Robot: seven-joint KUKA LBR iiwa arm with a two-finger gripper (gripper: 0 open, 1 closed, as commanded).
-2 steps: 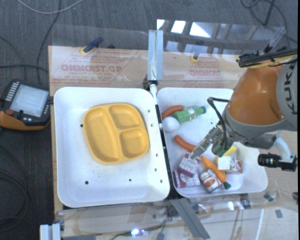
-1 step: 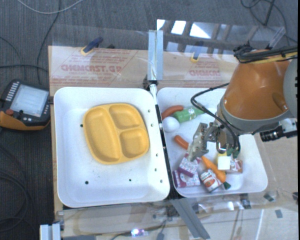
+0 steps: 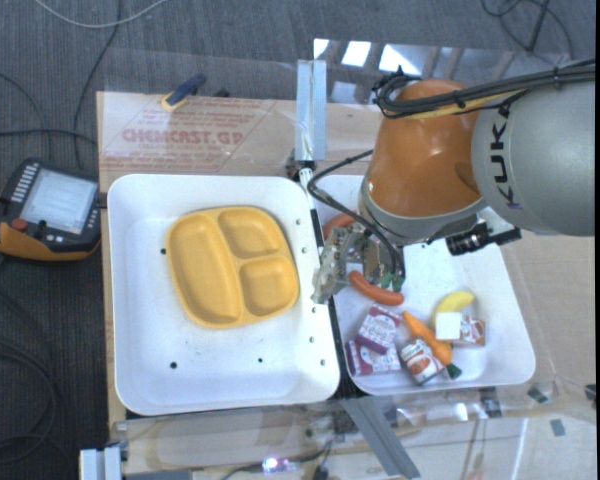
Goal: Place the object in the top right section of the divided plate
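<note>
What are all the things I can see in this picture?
Left bin: one, white, on the bench's left, holding the plate.
Divided plate: one, yellow, three sections, nothing in them, in the left bin.
Right bin: one, white, beside the left bin, holding the toy food.
Hot dog: one, red-orange, in the right bin just below the gripper.
Carrot: one, orange, right bin, lower middle.
Banana: one, yellow, right bin, right side.
Small carton: one, purple and white, right bin, lower left.
Small bottle: one, red-brown with a label, near the bin's front edge.
Handheld controller: one, orange and black, on the floor at left.
Arm: one, grey and orange, from the right.
Gripper: one, over the bins' shared edge.
</note>
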